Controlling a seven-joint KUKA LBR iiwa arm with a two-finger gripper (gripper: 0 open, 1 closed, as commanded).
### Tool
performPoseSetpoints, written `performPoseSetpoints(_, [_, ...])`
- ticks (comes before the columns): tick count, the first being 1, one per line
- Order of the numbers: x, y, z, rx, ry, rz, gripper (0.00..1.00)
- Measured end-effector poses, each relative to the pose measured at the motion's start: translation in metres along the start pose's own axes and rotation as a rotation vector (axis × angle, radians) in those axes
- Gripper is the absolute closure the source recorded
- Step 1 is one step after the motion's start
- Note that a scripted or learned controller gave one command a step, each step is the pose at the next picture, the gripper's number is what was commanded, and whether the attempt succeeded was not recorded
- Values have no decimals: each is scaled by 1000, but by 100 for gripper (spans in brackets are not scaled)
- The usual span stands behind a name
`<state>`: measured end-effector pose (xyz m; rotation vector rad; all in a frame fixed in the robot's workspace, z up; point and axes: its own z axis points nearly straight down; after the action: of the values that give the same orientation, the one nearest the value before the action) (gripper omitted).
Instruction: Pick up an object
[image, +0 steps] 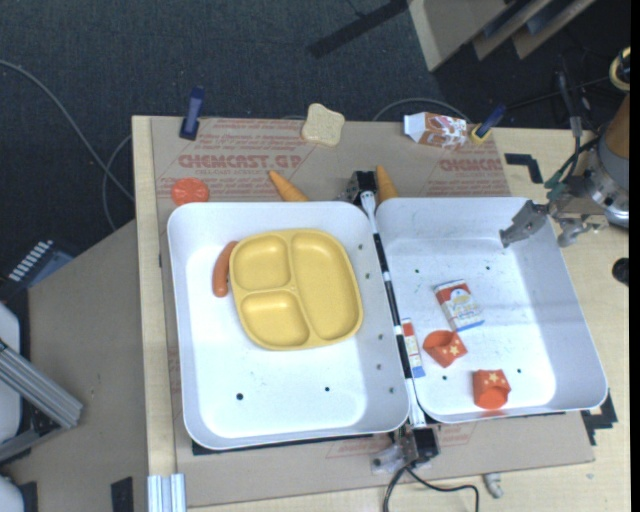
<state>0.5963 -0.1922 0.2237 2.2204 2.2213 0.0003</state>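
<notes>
While a slice of bread (323, 123), a carrot (287, 187) and a small carton (437, 129) lie on the tabletop (245, 150) behind the bins, nothing stands between the gripper (545, 222) and the right bin's contents. Its fingers are spread wide, holding nothing, over the right bin (560, 300), which holds a small box (459, 305) and two red pieces (446, 349) (490, 388). The left bin (290, 400) holds a yellow divided tray (296, 288) beside a sausage (221, 270).

My pincer (545, 222) is grey metal with dull angular fingers, thin dark cables trailing along my pale wrist.
</notes>
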Motion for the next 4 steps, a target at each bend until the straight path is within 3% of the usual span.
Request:
performPoseSetpoints(1, [45, 1, 88, 4, 2, -1, 0])
performPoseSetpoints(2, [88, -5, 140, 3, 2, -1, 0])
performPoseSetpoints(3, [88, -4, 129, 0, 1, 0, 100])
performPoseSetpoints(4, [88, -4, 129, 1, 1, 0, 0])
